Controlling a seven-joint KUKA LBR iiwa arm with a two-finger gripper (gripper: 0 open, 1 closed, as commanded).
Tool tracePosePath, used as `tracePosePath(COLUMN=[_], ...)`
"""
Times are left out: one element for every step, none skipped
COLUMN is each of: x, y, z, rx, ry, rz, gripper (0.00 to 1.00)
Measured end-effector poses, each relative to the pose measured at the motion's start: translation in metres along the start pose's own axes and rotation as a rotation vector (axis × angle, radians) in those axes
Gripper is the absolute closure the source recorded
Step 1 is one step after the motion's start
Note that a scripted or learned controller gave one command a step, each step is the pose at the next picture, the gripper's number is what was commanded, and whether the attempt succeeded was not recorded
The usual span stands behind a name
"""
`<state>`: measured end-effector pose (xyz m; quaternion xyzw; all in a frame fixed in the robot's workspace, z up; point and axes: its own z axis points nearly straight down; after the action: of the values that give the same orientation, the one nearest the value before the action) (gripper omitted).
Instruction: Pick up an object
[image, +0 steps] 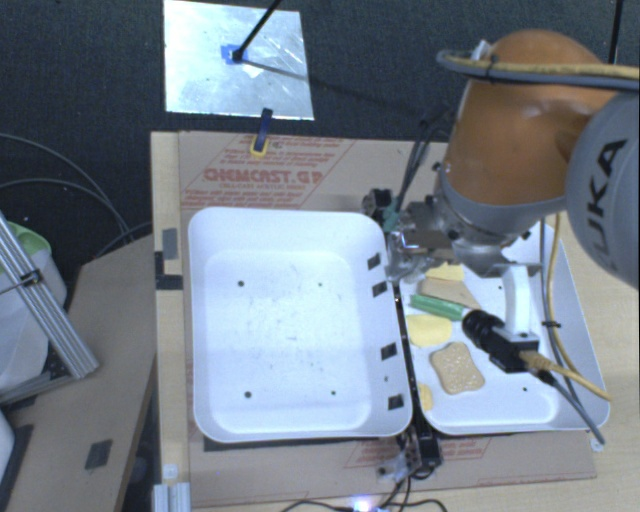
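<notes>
The gripper (420, 262) hangs low over the near-left corner of the right bin (520, 400), its opening impossible to tell, just above a green stick (437, 305), yellow pieces (428, 329) and a tan slice (457, 368) lying there.

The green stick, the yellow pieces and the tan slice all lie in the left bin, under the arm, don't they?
Not quite: they lie in the right bin, not the left bin. The camera view shows the green stick, the yellow pieces and the tan slice there, under the arm.
</notes>
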<state>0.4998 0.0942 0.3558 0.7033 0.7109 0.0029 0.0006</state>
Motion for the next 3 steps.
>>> tracePosePath(x=[-0.002,-0.002,-0.008], y=[0.030,0.030,-0.015], z=[0.070,0.056,0.079], rx=[0.007,0.002,0.007], ry=[-0.004,-0.002,-0.003], rz=[0.010,0.006,0.011], gripper=[1.00,1.00,1.00])
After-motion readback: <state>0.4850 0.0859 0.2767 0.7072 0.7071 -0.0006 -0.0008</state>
